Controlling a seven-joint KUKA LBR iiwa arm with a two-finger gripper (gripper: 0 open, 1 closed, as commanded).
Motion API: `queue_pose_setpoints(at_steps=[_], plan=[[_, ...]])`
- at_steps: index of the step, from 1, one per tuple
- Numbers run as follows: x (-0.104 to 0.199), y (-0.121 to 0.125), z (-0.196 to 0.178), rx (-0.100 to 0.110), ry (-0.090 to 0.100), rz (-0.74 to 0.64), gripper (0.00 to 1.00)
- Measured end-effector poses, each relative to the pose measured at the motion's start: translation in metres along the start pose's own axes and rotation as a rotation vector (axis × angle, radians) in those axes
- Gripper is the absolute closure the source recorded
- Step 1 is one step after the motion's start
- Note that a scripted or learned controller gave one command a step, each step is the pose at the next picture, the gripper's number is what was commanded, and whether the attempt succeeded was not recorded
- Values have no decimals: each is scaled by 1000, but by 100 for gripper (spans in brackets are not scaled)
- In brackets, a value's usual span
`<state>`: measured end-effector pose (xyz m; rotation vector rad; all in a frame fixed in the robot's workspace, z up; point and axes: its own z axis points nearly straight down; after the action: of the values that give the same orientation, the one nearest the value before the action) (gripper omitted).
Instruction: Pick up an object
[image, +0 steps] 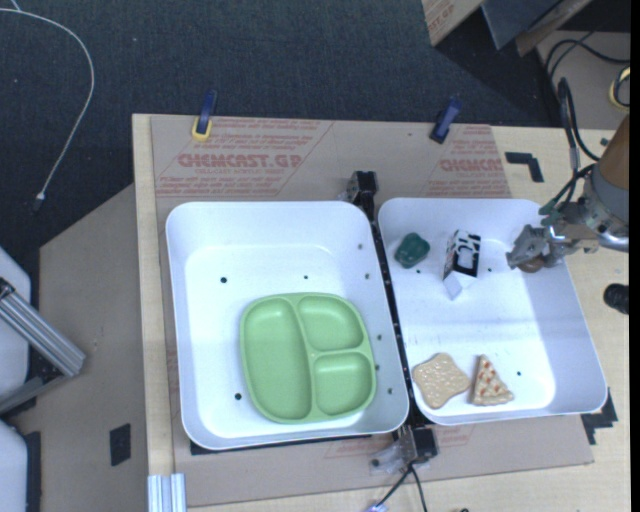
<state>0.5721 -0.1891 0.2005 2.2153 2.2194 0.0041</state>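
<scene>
— What lies under the bench?
— Dark blue-grey carpet (250, 60), with a thin white cable (75, 110) looping across it.
— And the bench top?
— Brown cardboard (300, 150) printed in red, held by a yellow clamp (204, 122) and a blue clamp (445, 120).

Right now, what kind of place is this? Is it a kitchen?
Probably not a kitchen; more likely a robot lab or test bench. Two white bins, the left bin and the right bin, sit on a clamped board, with a robot arm reaching in and a toy-like green plate.
</scene>
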Motion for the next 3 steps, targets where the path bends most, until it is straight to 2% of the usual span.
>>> queue_pose_setpoints(at_steps=[1, 3], plan=[[0, 1, -11, 2, 1, 1, 100], [112, 18, -27, 3, 3, -4, 100]])
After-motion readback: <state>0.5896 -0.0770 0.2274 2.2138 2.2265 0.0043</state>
